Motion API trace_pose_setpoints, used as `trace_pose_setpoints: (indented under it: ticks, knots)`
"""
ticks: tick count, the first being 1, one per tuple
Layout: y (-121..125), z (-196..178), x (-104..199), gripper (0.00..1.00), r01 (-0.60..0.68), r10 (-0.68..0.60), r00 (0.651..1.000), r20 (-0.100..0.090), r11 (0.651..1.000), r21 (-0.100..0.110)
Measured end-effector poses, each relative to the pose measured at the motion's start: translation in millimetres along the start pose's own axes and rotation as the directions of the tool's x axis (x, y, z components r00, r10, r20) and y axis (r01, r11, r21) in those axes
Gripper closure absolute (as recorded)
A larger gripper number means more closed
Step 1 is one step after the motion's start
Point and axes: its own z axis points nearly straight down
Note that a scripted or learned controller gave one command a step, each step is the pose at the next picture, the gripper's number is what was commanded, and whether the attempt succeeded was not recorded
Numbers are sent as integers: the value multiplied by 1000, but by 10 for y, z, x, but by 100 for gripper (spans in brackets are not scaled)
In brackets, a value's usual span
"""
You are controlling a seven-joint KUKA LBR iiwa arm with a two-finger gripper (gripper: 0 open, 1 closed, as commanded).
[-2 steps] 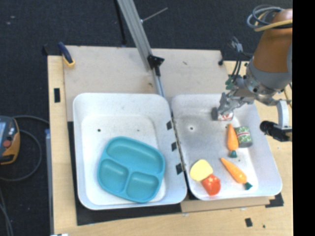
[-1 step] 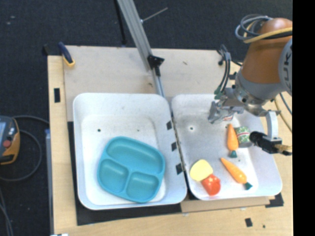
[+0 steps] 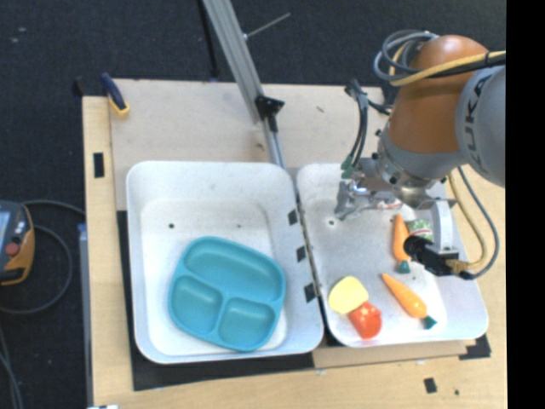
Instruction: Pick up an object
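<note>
In the right bin [image 3: 341,245] lie a yellow round piece [image 3: 347,294], a red pepper-like piece [image 3: 366,320] just below it, and two orange carrots, one lying flat [image 3: 405,296] and one upright [image 3: 398,239] near the arm. My gripper [image 3: 347,201] hangs over the upper left part of this bin, under the orange-banded wrist [image 3: 434,100]. Nothing shows between its fingers. It is up and to the left of the toys, apart from them.
The left bin [image 3: 153,194] holds a blue divided plate [image 3: 226,293]. A metal pole [image 3: 243,66] slants down to the gap between the bins. Cables loop beside the wrist at the right. The wooden bench [image 3: 187,118] surrounds both bins.
</note>
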Motion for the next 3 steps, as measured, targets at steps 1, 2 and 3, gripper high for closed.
trace_pose_setpoints:
  ticks: [1, 2, 3]
  knots:
    - [-206, 160, 523, 100, -1, 1, 1000, 1, 1000, 2]
    - [-483, 101, 943, 100, 0, 0, 1000, 0, 1000, 2]
    - [-473, 104, 921, 0, -5, 5, 1000, 1, 1000, 1]
